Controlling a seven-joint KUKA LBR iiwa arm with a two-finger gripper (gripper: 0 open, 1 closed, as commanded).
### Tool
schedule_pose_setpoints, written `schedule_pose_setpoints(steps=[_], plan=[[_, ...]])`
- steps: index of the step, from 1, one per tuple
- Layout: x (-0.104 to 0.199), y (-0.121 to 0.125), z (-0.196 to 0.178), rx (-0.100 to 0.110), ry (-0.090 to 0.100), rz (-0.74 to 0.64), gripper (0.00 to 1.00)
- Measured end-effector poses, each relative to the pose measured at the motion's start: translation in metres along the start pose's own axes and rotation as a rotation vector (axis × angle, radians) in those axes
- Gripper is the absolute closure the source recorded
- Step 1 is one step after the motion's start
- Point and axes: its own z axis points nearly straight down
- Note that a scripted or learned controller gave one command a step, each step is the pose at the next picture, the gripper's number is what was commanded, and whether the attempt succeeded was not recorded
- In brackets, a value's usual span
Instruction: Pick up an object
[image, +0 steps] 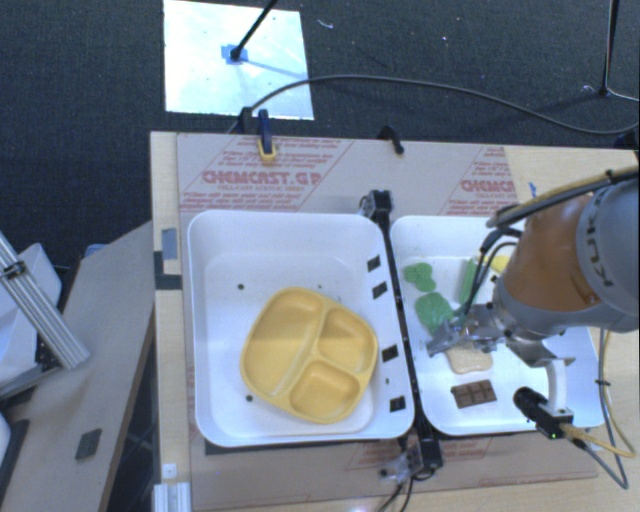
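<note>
Several small items sit in the right bin; the gripper hangs low over a tan piece, beside green pieces. Grip state: cannot tell. Best approach: descend centred on one piece, clear of its neighbours.

You have two shallow white bins side by side on the desk. The left bin holds a yellow divided plate with three compartments, lying flat and a little right of the bin's middle. A black divider strip with small clips runs between the left bin and the right bin. Under the bins you can see a clear sheet printed with red lettering. A blue and yellow clamp sits at the sheet's far edge. Beyond the desk, a pale square panel lies on the dark carpet. An aluminium rail leans at the left.
</note>
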Motion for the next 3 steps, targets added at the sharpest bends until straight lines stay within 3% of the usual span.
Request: schedule_pose_setpoints(steps=[1,2,3], plan=[[0.0,0.002,0.024,-0.007,-0.002,0.0,0.0],[-0.002,0.004,0.011,-0.018,-0.007,0.002,1.0],[-0.003,0.009,-0.032,-0.009,-0.002,-0.002,1.0]])
